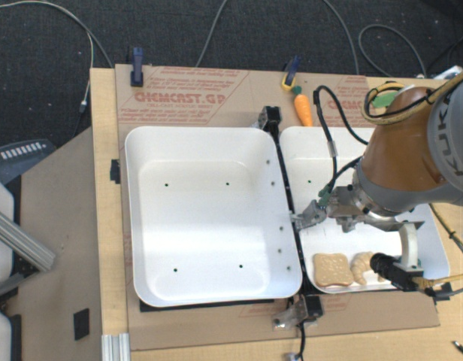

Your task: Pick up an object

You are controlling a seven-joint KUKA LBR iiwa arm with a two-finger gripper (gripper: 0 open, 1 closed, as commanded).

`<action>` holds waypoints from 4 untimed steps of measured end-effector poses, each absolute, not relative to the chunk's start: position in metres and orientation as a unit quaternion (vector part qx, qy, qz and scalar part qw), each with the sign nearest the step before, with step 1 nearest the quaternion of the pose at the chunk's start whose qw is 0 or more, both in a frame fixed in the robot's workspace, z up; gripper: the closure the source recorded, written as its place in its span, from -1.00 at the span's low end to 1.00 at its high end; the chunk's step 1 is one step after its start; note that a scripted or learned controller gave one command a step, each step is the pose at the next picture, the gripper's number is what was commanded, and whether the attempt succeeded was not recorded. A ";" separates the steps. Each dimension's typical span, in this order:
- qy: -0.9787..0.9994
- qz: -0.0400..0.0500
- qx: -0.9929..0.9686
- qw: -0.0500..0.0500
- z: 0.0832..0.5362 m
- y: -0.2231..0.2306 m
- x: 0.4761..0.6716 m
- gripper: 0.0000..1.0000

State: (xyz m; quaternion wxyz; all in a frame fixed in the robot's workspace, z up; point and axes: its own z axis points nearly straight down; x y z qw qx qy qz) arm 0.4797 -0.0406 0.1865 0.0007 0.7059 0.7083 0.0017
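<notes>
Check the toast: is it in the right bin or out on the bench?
In. The toast lies flat on the floor of the right bin, near its front rim, beside the gripper.

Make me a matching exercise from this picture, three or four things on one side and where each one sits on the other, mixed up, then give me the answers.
Things:
1. Toast-shaped slice
2. Orange carrot-like item
3. Blue clamp
4. Left bin

Places:
A. On the board's far edge, near its left corner
B. In the right bin, near its front edge
C. On the board just behind the right bin
D. Beside the right bin, on the side away from the arm

Pairs: 1-B, 2-C, 3-A, 4-D
</notes>
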 end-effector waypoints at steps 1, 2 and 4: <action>0.708 0.002 0.707 0.002 0.256 -0.042 0.587 -1.00; 0.705 -0.003 0.709 -0.003 0.146 -0.100 0.581 -1.00; 0.707 0.000 0.707 -0.001 0.185 -0.078 0.522 -1.00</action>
